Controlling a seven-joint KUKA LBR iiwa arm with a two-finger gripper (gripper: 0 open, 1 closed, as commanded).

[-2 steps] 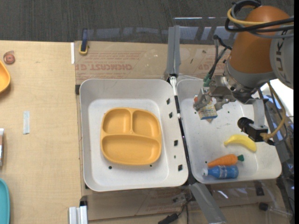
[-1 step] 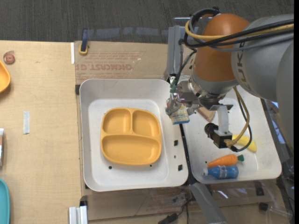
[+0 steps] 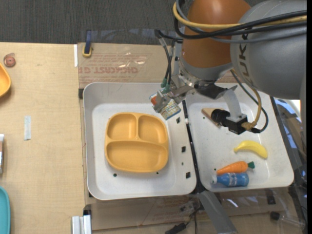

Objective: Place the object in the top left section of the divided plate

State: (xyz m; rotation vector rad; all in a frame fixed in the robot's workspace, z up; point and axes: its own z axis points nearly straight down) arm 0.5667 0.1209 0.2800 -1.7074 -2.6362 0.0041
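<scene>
Nearest the camera, a blue bottle (image 3: 232,180) is lying on its side at the front edge of the right bin (image 3: 209,147), with a toy carrot (image 3: 234,167) lying just behind it and nearly touching it, and a banana (image 3: 251,149) is resting a little further back, apart from both. All three are sitting loose and scattered, which suggests they are waiting as stock to pick from rather than being placed with care. In the left bin (image 3: 95,145) the yellow divided plate (image 3: 137,155) is lying flat, its big section facing the camera and its two small sections behind; the top left section (image 3: 122,126) is standing bare, so the task is looking not yet done. Further back in the right bin a tan wedge (image 3: 207,113) is lying near the rear wall. The gripper (image 3: 165,106) is hanging over the seam between the two bins, just beside the plate's far right corner and short of the target section. Something small, pale and reddish is showing at its tip, but it is too blurred to say whether that is a carried object or part of the tool, and I cannot tell whether the tool is gaping wide or pinched narrow. Farthest off, a cardboard sheet (image 3: 122,62) is lying flat behind the bins.
</scene>
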